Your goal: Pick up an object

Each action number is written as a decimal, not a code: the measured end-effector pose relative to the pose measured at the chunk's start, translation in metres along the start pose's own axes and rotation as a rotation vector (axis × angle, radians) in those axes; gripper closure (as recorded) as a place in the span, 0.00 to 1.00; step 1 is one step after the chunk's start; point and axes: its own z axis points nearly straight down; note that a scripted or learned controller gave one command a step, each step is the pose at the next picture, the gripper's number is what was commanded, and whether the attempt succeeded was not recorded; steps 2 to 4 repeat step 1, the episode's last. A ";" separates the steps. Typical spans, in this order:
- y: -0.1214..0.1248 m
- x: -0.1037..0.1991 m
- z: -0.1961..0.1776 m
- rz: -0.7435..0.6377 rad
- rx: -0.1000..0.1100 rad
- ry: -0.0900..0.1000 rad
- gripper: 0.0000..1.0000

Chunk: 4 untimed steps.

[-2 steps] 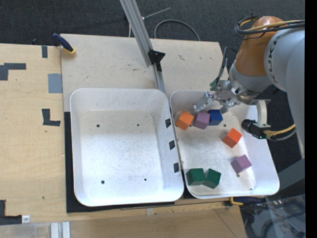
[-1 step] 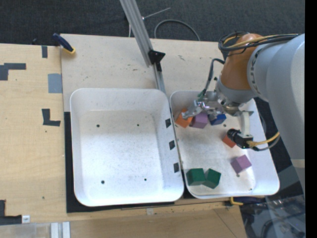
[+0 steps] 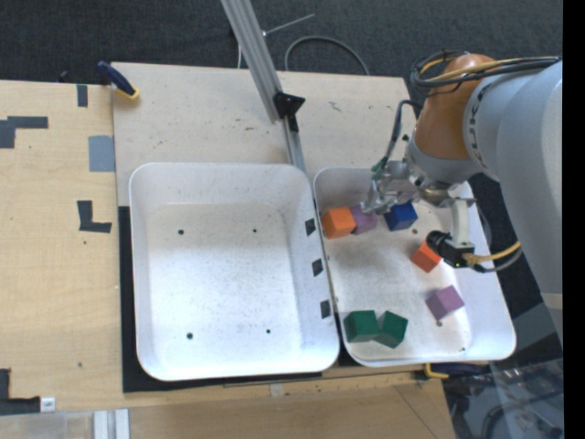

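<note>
Gripper [image 3: 388, 196] low in right bin [image 3: 484, 337], over cluster of orange cube [image 3: 339, 221], purple block [image 3: 365, 220], blue cube [image 3: 400, 216], likely lining up grasp; finger spacing: cannot tell

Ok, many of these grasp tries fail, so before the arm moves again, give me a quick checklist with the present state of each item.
1. Gripper is over the right bin, at its far end: ok.
2. A target lies close: a small purple block sits just below the gripper, between the orange block and the blue block: ok.
3. Room around that target: the three blocks crowd together: not ok.
4. Finger opening: cannot tell.
5. Something already held: cannot tell.
6. Easier picks available: the larger purple block lies apart; the two green blocks sit side by side: ok.
</note>
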 end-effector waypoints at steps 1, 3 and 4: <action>0.045 -0.055 -0.146 -0.004 0.027 0.012 1.00; 0.045 -0.055 -0.146 -0.004 0.027 0.012 1.00; 0.045 -0.055 -0.146 -0.004 0.027 0.012 1.00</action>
